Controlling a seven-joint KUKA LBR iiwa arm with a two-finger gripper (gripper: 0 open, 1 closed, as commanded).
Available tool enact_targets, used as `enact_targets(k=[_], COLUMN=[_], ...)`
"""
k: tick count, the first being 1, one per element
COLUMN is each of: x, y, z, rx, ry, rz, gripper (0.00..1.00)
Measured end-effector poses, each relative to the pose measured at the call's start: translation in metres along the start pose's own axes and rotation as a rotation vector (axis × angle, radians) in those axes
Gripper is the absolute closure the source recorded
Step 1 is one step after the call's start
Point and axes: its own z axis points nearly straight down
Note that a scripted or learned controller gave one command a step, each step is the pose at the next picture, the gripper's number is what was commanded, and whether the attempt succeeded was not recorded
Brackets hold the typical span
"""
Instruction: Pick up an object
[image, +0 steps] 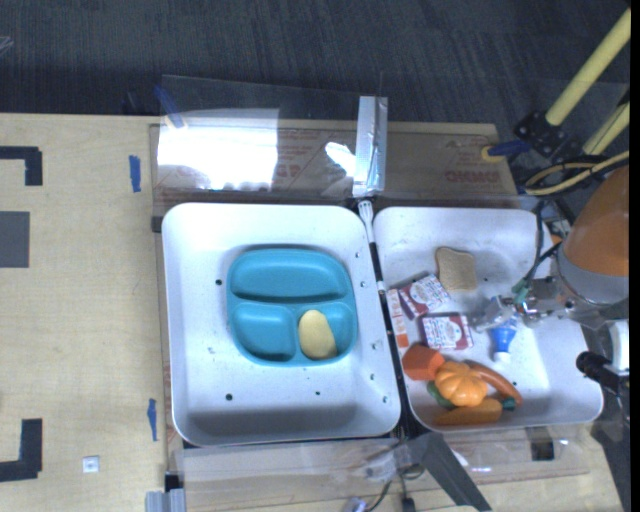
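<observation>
The left bin (190, 300) holds a blue tray (290, 290) with a yellow lemon (317, 334) in its lower right compartment. In the right bin (520, 228), the packets (432, 310), a bread slice (458, 268) and an orange toy (462, 385) all lie left of the gripper (515, 310), the small blue and white tube (502, 340) just below it. I cannot tell how wide the jaws stand; nothing appears between them.

Yellow egg (317, 334) in blue tray (270, 280), left bin (190, 300)
</observation>
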Motion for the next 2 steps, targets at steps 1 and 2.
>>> enact_targets(k=[1,2], x=[-0.001,0.053], y=[0.002,0.029], z=[-0.012,-0.154], rx=[-0.006,-0.008], ry=[-0.003,-0.001], rz=[0.003,0.081], gripper=[1.00,1.00])
